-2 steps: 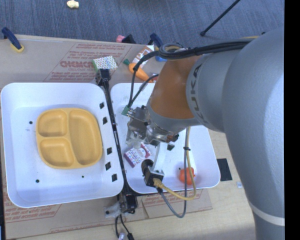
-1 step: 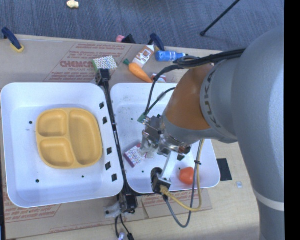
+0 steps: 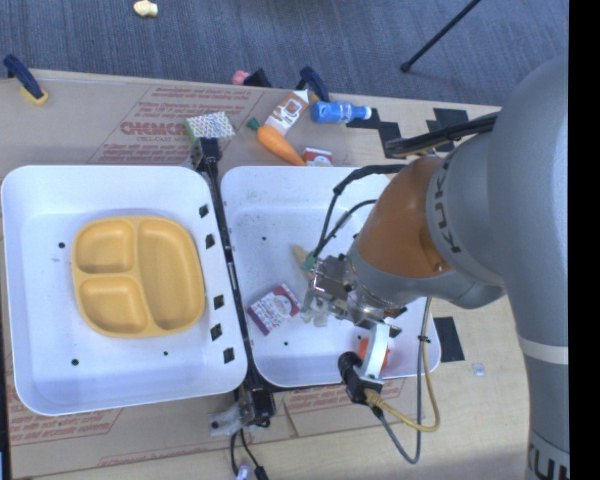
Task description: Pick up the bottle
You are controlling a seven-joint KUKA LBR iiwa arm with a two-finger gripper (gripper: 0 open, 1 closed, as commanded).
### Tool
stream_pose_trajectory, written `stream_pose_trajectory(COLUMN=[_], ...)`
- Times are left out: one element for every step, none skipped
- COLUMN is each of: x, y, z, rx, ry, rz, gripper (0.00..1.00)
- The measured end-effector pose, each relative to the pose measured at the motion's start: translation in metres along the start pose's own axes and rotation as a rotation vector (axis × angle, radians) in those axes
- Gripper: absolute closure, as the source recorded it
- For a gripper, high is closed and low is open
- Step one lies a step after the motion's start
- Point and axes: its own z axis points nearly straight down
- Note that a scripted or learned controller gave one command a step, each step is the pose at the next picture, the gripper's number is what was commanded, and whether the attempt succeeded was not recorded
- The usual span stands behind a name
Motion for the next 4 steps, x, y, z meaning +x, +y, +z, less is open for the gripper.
stream_pose_trajectory(x=[-0.014, -0.027, -0.046, -0.080], y=[0.007, 0.012, 0.020, 0.035], z=[-0.133, -0.012, 0.026, -0.159], rx=[-0.006, 0.001, 0.000, -0.006], ry=[-0.001, 0.000, 0.001, -0.002], rz=[-0.128, 0.014, -0.196, -0.247], gripper=[1.00, 1.00, 1.00, 1.00])
